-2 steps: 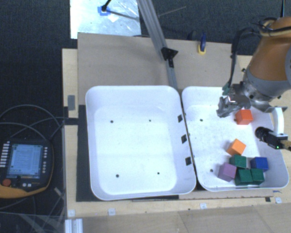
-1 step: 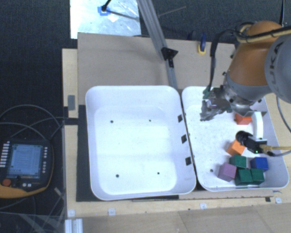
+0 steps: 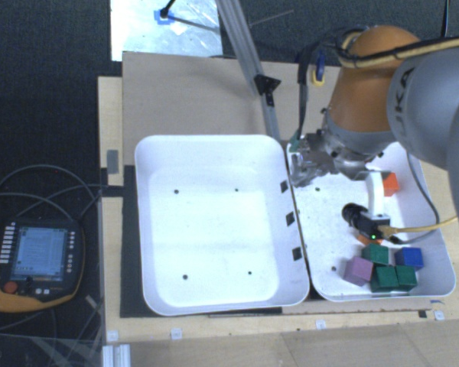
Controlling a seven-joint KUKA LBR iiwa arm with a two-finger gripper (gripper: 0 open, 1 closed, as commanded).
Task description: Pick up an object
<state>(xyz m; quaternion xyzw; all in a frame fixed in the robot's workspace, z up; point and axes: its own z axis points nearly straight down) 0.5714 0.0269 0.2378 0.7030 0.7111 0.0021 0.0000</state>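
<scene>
My gripper hangs over the far left part of the right bin, close to the wall it shares with the left bin. Several blocks lie in the right bin's near right corner: a purple block, a green block, a larger green block and a blue block. An orange block sits farther back by the right wall, partly behind the wrist. The blocks by the near corner are well apart from the gripper.
The left bin stands beside the right one, with black clips along the shared wall. A slanted metal pole rises behind the bins. A teach pendant with cables lies on the floor to the left.
</scene>
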